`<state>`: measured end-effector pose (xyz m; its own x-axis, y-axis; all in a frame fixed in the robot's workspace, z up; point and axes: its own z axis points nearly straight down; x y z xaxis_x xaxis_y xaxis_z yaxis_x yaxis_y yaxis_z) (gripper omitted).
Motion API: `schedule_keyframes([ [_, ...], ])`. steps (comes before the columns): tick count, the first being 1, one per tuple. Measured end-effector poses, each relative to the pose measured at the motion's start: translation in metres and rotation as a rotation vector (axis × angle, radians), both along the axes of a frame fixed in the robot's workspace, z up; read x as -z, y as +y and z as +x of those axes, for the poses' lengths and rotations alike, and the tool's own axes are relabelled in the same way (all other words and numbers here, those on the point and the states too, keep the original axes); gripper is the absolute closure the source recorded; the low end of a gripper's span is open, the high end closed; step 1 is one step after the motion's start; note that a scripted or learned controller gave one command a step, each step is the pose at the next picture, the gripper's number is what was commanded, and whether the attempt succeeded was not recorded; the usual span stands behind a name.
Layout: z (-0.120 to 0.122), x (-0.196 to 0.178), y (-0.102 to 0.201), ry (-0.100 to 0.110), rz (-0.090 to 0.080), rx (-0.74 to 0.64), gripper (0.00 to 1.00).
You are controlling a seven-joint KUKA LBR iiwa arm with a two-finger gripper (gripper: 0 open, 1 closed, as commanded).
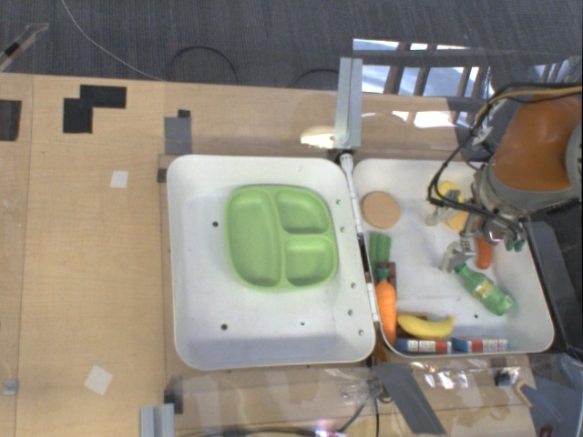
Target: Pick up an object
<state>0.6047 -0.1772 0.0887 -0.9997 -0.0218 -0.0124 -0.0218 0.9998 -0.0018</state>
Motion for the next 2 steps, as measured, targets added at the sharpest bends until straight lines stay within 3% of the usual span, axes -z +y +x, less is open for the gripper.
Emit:
schedule_keyframes([
  [1, -0.023, -0.001, 0.013, -0.002, -0.004, -0.279, 0.00],
  [2, -0.012, -0.001, 0.034, -0.001, -0.003, -0.156, 0.00],
])
